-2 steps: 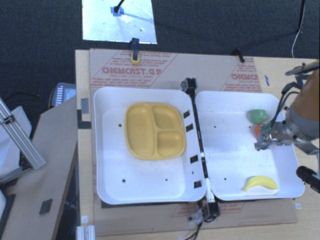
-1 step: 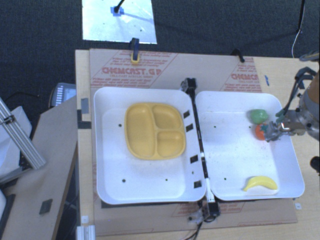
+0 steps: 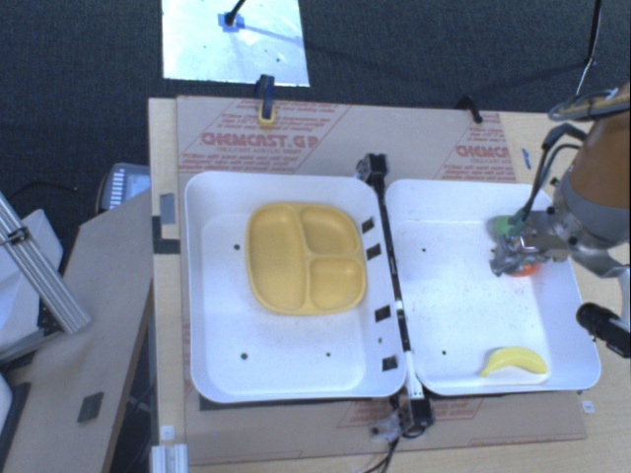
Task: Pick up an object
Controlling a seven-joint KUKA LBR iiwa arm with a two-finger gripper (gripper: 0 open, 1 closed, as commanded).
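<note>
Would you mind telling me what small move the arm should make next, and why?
Probably a short straight lift, to test the grasp. The gripper sits low in the right bin, on top of a small orange and green object, but the view does not settle whether it is gripped. The banana lies apart, near the front edge.

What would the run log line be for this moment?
end effector: low in right bin, over green-and-orange object | banana: right bin, near edge | yellow tray: left bin
</note>
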